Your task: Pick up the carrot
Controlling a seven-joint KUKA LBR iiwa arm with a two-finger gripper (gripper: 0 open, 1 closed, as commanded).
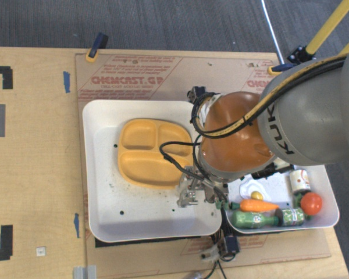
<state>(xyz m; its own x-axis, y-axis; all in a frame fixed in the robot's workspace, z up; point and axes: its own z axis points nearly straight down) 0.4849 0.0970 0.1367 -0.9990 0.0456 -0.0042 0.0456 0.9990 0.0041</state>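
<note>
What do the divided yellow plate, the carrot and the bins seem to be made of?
The yellow plate looks like moulded plastic with a matte finish: uniform colour, soft rounded compartment ridges. The carrot seems a plastic toy, evenly orange and smooth. The left bin and right bin look like thin white plastic with rounded rims, the left one scuffed with dark specks.
</note>
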